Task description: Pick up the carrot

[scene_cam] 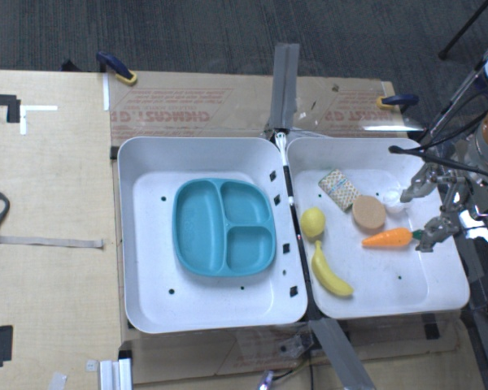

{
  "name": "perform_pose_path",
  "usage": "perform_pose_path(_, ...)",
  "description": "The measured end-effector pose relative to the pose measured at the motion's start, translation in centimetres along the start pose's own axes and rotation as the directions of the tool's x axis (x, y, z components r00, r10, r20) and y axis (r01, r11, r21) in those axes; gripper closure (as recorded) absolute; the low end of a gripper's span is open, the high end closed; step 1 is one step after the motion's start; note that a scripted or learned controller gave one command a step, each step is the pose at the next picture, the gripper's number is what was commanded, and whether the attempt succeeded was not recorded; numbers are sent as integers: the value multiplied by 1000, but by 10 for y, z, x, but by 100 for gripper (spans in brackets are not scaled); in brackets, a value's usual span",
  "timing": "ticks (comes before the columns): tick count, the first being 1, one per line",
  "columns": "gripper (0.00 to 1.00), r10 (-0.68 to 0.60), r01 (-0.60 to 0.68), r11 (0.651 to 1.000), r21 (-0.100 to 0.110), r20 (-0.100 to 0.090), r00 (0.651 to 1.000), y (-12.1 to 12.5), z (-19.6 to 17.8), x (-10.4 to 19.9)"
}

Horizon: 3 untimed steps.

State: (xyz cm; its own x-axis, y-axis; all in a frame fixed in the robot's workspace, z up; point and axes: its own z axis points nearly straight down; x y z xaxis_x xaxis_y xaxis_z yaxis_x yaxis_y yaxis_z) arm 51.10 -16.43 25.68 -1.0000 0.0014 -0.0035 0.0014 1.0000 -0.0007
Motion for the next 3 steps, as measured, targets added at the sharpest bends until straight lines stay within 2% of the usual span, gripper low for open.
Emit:
perform_pose_path(1, 0, -59, 59, 998, 0, -1, 998, -28, 131, -16)
perform_pose_path(2, 0, 47, -47, 999, 4, 20, 999, -21, 153, -70)
perform_pose_path(3, 0, 97, -97, 995, 0, 2, 995, 3, 163, -26)
